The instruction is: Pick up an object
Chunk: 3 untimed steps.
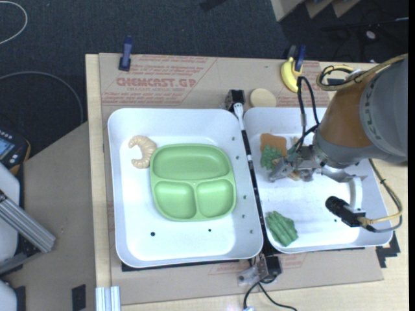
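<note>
The arm (363, 115) runs off the right edge and hides part of the right bin (324, 238). Its bulk also covers part of the orange block (273, 141).

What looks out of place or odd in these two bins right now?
Little stands out. The green divided plate sits slightly askew in the left bin, with a croissant-shaped toy beside it rather than on it. The gripper is low in the right bin near a small green toy.

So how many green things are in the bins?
3. A plate lies in the left bin. A small toy sits beside the claw in the right bin, and another lies near its front edge. The arm may hide more.
</note>
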### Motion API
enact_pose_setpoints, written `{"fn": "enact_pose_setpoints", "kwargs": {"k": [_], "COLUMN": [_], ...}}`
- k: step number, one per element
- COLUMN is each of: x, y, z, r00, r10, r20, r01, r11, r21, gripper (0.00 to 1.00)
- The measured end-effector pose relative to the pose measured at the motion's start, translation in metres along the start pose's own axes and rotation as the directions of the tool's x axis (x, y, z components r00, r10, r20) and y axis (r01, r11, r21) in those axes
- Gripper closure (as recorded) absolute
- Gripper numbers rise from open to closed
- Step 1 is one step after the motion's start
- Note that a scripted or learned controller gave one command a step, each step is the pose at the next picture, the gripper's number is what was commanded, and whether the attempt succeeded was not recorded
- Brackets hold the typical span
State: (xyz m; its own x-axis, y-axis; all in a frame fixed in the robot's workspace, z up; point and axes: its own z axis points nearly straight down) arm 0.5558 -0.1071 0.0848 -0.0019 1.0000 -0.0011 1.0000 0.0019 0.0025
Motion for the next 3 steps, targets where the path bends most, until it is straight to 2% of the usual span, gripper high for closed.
{"fn": "enact_pose_setpoints", "kwargs": {"k": [1,2,3], "x": [-0.023,-0.007,0.052], "y": [-0.026,-0.014,-0.039], "z": [0.0,-0.018,-0.102], "r00": [1.0,1.0,1.0], "r10": [0.003,0.0,0.0], "r20": [-0.002,0.0,-0.002], "r01": [-0.003,0.0,0.0], "r11": [1.0,1.0,1.0], "r21": [0.005,0.0,0.002], "gripper": [0.0,0.0,0.0]}}
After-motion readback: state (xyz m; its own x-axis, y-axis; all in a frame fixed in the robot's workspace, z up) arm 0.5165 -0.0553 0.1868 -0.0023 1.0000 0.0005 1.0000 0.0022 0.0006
